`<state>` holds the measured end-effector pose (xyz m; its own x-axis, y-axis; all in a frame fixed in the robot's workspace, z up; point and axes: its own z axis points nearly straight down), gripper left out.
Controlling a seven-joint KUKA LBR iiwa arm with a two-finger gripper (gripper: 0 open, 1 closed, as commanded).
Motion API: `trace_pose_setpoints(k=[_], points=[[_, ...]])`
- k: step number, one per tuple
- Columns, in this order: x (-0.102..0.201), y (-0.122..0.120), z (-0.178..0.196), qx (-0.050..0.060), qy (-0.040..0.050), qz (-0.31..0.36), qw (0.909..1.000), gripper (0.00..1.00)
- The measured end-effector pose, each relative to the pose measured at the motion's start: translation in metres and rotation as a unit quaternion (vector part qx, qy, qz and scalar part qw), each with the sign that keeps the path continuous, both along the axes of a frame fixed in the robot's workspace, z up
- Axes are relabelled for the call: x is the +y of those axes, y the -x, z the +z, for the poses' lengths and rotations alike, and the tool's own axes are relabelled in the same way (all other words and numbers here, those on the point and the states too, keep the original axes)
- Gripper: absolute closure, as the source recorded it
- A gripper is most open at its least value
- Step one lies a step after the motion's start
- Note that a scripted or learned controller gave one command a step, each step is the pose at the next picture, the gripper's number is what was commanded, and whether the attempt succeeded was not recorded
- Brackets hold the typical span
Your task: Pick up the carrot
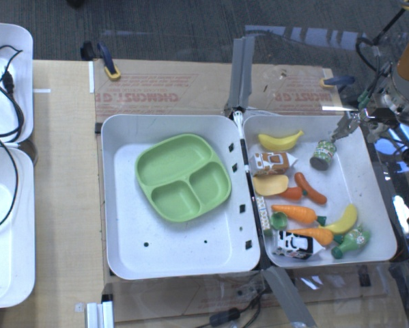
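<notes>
orange carrot (294, 214) lay low in the right bin (378, 183), crowded by a banana (345, 219) and sausage (311, 188); the gripper (342, 131) hovered well apart near the can (322, 154), finger spread impossible to tell, so it risked grabbing a neighbour.

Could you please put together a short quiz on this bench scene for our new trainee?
1. True or false: the green divided plate lies in the same bin as the carrot.
2. Which item lies nearest the gripper? A) the small can B) the milk carton C) the green plate
3. Fill in: the banana at the far end of the right bin has the colour ____.

Key
1. False: the plate lies alone in the left bin; the carrot is in the right one.
2. A: the gripper hangs just above the can.
3. Yellow.
</notes>
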<state>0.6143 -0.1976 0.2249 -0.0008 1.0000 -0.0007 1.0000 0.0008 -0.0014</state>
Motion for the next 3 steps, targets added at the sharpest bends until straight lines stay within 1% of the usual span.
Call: trace_pose_setpoints(k=[1,2,3], points=[[0.003,0.05,-0.112,0.0,-0.0003,0.038,0.9993,0.0],[0.002,0.05,-0.103,0.0,0.0002,0.036,0.9994,1.0],[-0.025,0.013,-0.133,-0.001,0.0003,0.024,0.9997,1.0]])
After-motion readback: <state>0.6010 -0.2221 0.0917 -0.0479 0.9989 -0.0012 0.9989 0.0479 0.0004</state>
